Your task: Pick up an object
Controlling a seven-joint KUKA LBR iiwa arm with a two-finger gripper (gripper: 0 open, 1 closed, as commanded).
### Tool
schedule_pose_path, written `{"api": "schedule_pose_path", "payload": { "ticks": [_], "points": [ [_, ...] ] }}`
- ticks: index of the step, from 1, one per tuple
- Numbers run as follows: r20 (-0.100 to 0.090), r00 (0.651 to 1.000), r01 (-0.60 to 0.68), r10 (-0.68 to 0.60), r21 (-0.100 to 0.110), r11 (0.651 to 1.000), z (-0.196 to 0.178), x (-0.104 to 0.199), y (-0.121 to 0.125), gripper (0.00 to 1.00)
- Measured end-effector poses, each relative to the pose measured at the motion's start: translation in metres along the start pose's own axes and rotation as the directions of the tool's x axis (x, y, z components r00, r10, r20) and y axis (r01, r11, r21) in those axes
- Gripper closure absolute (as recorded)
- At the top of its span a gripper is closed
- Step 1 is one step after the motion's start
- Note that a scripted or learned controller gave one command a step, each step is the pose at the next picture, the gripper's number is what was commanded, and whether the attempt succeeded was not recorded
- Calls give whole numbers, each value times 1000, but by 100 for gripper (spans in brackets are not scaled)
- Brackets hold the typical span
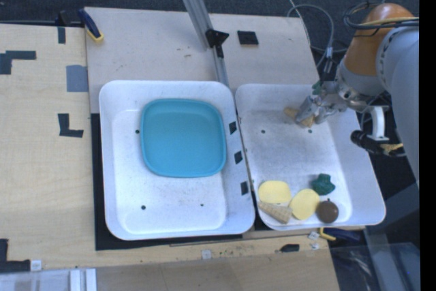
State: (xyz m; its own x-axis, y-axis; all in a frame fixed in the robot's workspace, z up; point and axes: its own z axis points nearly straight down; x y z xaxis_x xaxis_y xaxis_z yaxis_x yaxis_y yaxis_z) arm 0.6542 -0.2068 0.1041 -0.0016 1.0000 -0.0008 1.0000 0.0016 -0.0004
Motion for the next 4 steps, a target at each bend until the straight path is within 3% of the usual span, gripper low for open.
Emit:
{"api": "schedule_pose_path", "payload": {
  "ticks": [3,4],
  "points": [
    [1,1000,-1,1,-6,1000,-155,6,-4,100],
    [-1,1000,2,-2,0,1000,-153,51,-10,100]
  ]
}}
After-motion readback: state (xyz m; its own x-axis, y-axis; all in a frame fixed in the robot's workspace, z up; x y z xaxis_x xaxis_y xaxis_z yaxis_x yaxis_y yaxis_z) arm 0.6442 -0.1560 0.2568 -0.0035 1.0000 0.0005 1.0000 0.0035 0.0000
